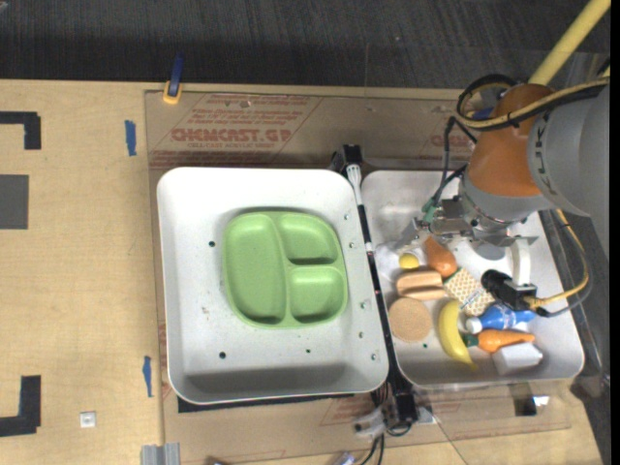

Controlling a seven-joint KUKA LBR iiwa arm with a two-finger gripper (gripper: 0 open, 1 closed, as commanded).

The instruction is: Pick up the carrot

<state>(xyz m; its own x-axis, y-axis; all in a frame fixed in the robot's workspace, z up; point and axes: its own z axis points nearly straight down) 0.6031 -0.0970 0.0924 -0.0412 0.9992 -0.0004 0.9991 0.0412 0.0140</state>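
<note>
Carrot hemmed near right bin front edge.

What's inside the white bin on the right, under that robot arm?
The right bin holds toy food: a banana, a carrot, a hot dog, a round cookie and more. The arm covers the bin's far part, so anything there is hidden.

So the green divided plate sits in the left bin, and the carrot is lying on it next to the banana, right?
Not quite. The green divided plate does sit in the left bin, but the carrot is not on it. The camera view shows the carrot in the right bin, lying just right of the banana among the other toy foods.
</note>
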